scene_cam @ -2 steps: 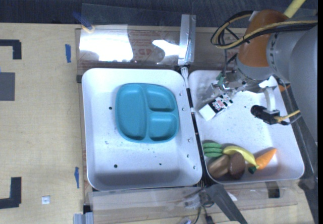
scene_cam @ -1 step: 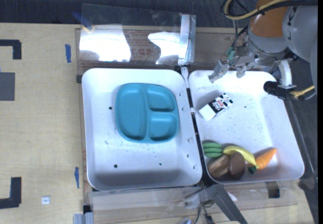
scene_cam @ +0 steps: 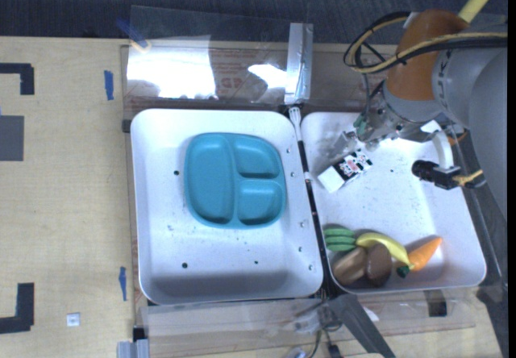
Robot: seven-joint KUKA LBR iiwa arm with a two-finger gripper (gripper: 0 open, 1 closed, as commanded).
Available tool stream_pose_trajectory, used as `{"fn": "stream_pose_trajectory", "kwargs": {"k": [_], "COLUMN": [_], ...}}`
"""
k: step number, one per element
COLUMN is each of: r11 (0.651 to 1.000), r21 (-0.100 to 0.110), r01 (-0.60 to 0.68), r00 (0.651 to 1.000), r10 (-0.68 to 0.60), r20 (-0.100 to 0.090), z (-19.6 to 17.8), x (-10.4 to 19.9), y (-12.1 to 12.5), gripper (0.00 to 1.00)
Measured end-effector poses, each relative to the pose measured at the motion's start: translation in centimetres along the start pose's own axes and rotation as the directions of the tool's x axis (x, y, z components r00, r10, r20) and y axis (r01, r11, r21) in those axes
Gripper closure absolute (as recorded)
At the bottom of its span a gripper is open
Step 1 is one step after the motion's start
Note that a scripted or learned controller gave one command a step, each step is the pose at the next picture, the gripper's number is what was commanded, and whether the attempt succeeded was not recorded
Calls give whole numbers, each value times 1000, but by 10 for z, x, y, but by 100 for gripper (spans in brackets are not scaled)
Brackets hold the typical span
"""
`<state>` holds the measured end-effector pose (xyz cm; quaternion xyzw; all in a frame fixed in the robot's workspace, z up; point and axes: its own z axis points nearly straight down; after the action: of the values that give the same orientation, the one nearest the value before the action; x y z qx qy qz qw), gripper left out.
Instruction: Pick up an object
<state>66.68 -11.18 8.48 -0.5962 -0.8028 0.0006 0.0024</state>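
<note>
The grey arm with an orange band (scene_cam: pixel 427 54) is reaching over the right shallow white bin (scene_cam: pixel 451 211), while a blue sectioned plastic tray (scene_cam: pixel 235 179) is lying in the left white bin (scene_cam: pixel 153 211). The claw (scene_cam: pixel 351 161) is hanging low at the right bin's near-left corner, its opening impossible to tell. A yellow toy banana (scene_cam: pixel 385 247), an orange carrot (scene_cam: pixel 425 251) and green pods (scene_cam: pixel 339 237) are crowding the bin's lower edge.

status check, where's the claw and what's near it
Claw low in right bin, far-left corner, grip unclear. White card right by it. Banana, carrot piled at near edge, apart. Blue tray in left bin.
</note>
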Motion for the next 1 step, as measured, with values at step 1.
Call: {"fn": "stream_pose_trajectory", "kwargs": {"k": [1], "r11": [1000], "r21": [-6], "r01": [0], "r00": [1000], "r10": [0], "r20": [5], "z": [-10], "x": [-2], "y": [2], "gripper": [100]}}
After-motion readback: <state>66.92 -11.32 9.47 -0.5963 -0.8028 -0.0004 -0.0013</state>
